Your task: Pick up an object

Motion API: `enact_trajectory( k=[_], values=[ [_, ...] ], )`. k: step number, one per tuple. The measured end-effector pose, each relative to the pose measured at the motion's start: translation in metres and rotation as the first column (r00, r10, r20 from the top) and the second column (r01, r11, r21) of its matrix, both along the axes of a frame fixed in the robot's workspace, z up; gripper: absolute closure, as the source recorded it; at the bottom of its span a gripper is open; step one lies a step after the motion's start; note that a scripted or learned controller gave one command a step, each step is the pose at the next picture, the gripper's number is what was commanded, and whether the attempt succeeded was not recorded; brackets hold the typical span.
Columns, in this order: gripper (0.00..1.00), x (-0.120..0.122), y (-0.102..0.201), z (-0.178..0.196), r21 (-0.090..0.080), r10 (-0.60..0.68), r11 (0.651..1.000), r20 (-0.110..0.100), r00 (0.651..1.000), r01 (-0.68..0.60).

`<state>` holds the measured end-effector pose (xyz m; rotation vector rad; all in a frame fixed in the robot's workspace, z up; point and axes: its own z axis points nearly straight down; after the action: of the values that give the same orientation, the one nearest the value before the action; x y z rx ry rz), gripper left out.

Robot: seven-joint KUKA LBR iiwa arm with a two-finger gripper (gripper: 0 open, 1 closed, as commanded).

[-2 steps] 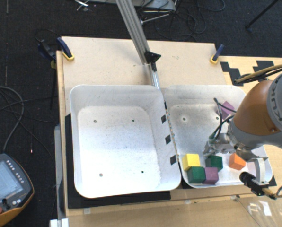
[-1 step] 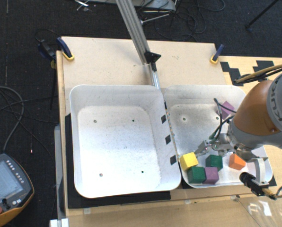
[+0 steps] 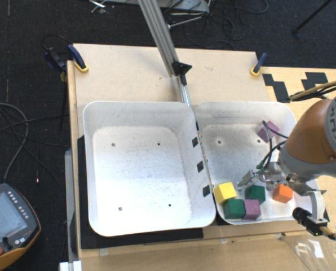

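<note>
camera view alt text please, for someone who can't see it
A grey and orange robot arm reaches from the right into the right white bin, its gripper low over a cluster of yellow, green, purple and orange blocks. The left white bin sits beside it.

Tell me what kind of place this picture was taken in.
Probably a robotics lab test bench: a robot arm reaches over two white bins, small coloured foam blocks such as the yellow one lie in the right bin, and a teach pendant sits on the dark floor.
</note>
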<state>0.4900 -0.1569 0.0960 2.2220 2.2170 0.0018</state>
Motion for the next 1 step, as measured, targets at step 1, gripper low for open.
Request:
enact_trajectory(
  k=[1],
  values=[
    [1.00, 0.0010, 0.0007, 0.0106, -0.001, 0.002, 1.000, 0.003, 1.000, -0.002]
  ],
)
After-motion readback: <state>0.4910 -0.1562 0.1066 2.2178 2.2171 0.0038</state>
